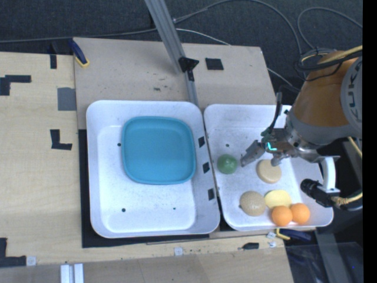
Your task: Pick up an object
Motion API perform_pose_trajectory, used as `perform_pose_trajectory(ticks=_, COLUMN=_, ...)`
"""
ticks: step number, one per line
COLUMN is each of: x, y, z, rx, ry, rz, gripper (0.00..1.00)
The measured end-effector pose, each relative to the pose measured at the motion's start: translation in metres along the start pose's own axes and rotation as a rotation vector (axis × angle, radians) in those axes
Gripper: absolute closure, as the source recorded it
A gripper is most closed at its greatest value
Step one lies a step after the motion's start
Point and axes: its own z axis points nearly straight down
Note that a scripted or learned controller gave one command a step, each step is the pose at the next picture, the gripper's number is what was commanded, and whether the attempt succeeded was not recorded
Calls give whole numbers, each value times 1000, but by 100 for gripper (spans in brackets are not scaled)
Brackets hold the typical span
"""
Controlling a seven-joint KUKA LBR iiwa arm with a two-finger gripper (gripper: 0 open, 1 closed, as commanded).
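The right bin (241, 119) holds several small objects. A green ball (227, 164) lies near its left wall and a cream round piece (269, 171) lies to the right of the ball. At the front are a beige ball (253, 203), a yellow piece (277, 198) and two orange balls (282, 215) (300, 213). My gripper (260, 158) hangs over the bin floor between the green ball and the cream piece. It is open, one finger (248, 155) pointing toward the green ball, and nothing sits between the fingers.
A blue square plate (158, 149) lies in the left bin (103, 175). A grey metal post (171, 37) slants down to the wall between the bins. The arm's orange band (321, 96) looms over the right bin's right side.
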Motion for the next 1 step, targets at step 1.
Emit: perform_pose_trajectory(ticks=1, x=0, y=0, z=0, rx=0, ry=0, rz=0, gripper=0)
